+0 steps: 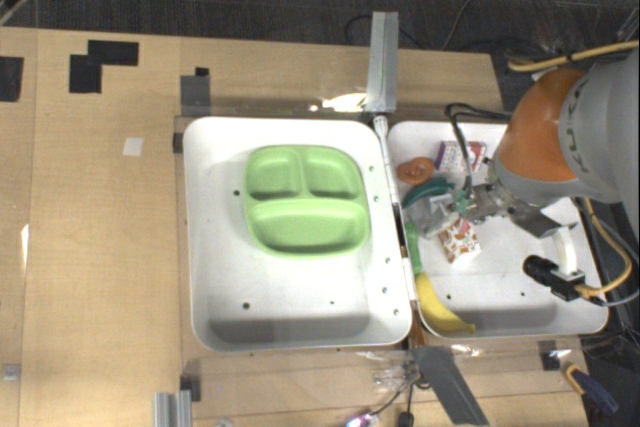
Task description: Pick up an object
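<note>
Camera view has the green plate [305, 198] lying alone in the left bin [215, 245], and I take my bearings from it. All the loose items sit to the plate's right, across the wall between the bins, in the right bin [510, 300]. The arm [600, 125] reaches in from farther right again, its orange band [530, 135] above the wrist, and the end effector [468, 202] hangs low over the cluster closest to the plate's right edge.

I cannot tell whether the end effector is apart or together; the wrist and the clutter beneath it hide that. Nothing visibly sits in its grip, so I judge the pick not yet made and the step in hand to be the descent onto a target.

The likeliest target is the patterned packet [459, 240], right of the plate's lower corner and just below the end effector. A dark green item [430, 190] lies between the plate and the end effector, close enough that I cannot rule out contact. Level with the plate's upper edge are a brown round piece [414, 170] and a pink-and-white packet [458, 155]. A banana [437, 307] lies below and right of the plate, against the bin wall.

Next, I think, the move calls for settling squarely over one item, closing on it alone, then lifting straight up. The crowding makes a double catch or a slip likely.
</note>
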Action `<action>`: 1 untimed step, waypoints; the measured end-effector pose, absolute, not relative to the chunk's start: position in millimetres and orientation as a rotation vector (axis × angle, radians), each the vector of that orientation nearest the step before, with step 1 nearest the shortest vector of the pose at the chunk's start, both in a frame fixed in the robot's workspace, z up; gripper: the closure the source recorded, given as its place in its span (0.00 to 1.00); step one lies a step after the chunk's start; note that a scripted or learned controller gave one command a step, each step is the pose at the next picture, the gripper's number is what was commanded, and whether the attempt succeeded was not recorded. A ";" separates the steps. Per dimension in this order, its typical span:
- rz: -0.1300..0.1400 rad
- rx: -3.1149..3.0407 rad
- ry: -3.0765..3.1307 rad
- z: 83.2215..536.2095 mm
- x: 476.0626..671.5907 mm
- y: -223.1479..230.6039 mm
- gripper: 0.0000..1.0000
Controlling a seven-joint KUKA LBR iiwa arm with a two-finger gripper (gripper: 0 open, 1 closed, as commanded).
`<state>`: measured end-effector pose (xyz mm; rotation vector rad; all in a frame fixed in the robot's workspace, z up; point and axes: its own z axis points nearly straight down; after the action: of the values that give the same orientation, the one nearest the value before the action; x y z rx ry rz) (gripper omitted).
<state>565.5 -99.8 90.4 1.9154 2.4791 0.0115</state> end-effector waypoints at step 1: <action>0.018 1.899 2.487 100.2 568.7 -97.4 1.00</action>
<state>568.7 -97.4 100.2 1.8993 2.4871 0.0181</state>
